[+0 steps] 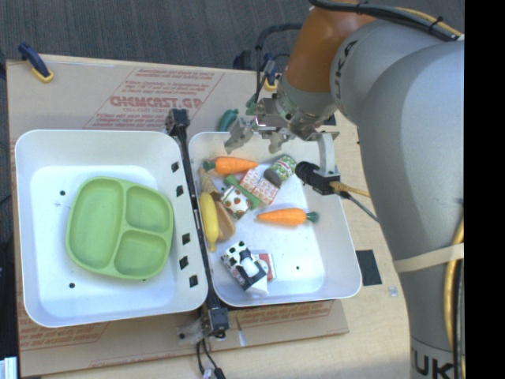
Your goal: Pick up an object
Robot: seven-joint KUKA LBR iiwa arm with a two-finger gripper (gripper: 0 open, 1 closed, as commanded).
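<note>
The pincer (260, 133) is hovering over the right bin's (335, 283) far edge, its spread not discernible, while the nearest carrot (234, 165), probably light, rigid and smooth, is lying just beneath, best taken across its middle.

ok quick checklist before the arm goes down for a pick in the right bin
1. Pincer over the right bin: ok, it sits above the bin's far edge.
2. Pincer holding nothing already: cannot tell, nothing shows between the fingers.
3. Target near the pincer: ok, the upper carrot lies just below it.
4. Target free of neighbours: not ok, the carrot sits close against the packets in the pile.
5. Easier option available: ok, the lower carrot lies more apart.
6. Green plate out of the way: ok, it is in the left bin.
</note>
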